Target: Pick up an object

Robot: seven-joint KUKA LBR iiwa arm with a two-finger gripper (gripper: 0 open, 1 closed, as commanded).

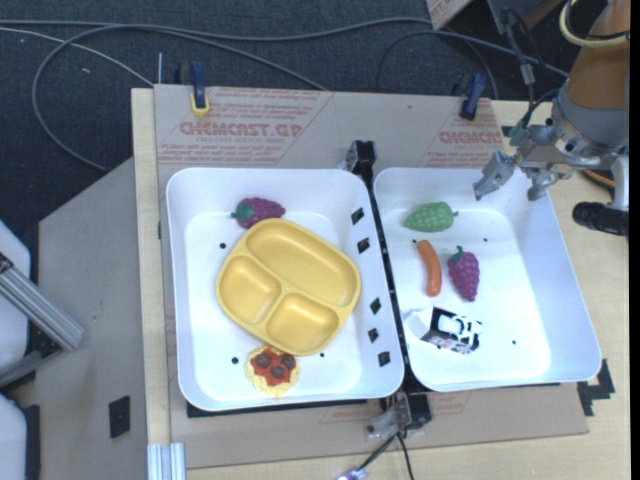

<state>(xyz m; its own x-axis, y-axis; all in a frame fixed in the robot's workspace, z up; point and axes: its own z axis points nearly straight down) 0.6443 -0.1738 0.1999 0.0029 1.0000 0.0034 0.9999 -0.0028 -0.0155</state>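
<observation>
End effector spread and empty at upper right of frame over the right bin; nearest green toy grapes look light, rigid, bumpy, best pinched across middle.

One fixed camera sits above the desk, looking down at a slant; both bins, the left bin and the right bin, lie fully in frame, fairly near; dark floor runs along the top; the arm enters at upper right.
</observation>
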